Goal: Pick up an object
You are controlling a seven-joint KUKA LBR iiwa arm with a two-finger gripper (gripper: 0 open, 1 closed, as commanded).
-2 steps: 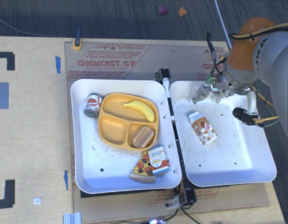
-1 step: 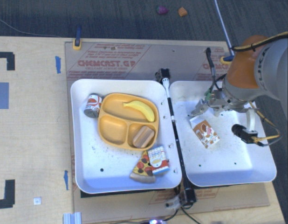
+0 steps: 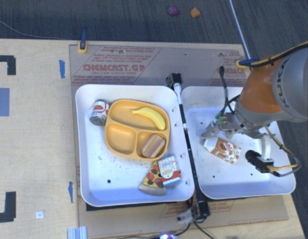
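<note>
The pincer (image 3: 214, 130) is seen low in the right bin (image 3: 243, 183), just beside a white-and-orange packet (image 3: 224, 150); its grip state cannot be told.

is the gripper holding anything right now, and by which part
Cannot be told: the gripper sits low over the right white bin, beside a flat white-and-orange packet; nothing visibly grasped.
</note>
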